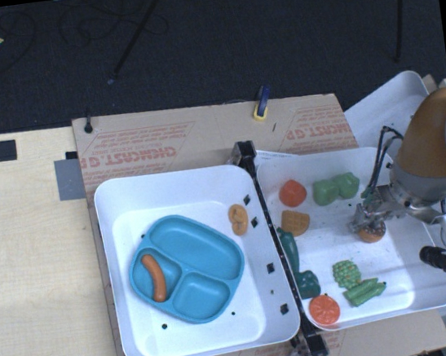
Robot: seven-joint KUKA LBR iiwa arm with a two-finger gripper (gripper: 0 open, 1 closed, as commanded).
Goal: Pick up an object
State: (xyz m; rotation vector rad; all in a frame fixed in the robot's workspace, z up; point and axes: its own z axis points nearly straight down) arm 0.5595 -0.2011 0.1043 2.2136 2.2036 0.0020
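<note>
Camera view, bench seen from above at a slant; two shallow white bins side by side on a cardboard sheet (pixel 201 139). Left bin (pixel 120 204): a blue divided plate (pixel 193 259) holding an orange sausage-shaped piece (pixel 154 276) in its left compartment; a small tan oval piece (pixel 239 218) lying on the bin's right slope, apart from the plate. Right bin (pixel 420 289): an orange-red round piece (pixel 293 193) near the upper left; a green pepper-like piece (pixel 337 189) just beside it to the right; a tan-orange wedge (pixel 295 222) below the round piece; a dark green elongated piece (pixel 296 265) along the left wall; a bumpy light green piece (pixel 346 272) and a green pod-like piece (pixel 364 291) touching or nearly so, lower middle; a red ridged disc (pixel 325 310) at the lower left corner. Arm entering from the right, grey with orange band; gripper (pixel 369 222) lowered in the right bin's right half, directly over a small brownish object (pixel 372 233); whether the object sits between the fingers cannot be told, nor how the gripper is set. A blue and yellow clip (pixel 261 103) on the cardboard's far edge.
</note>
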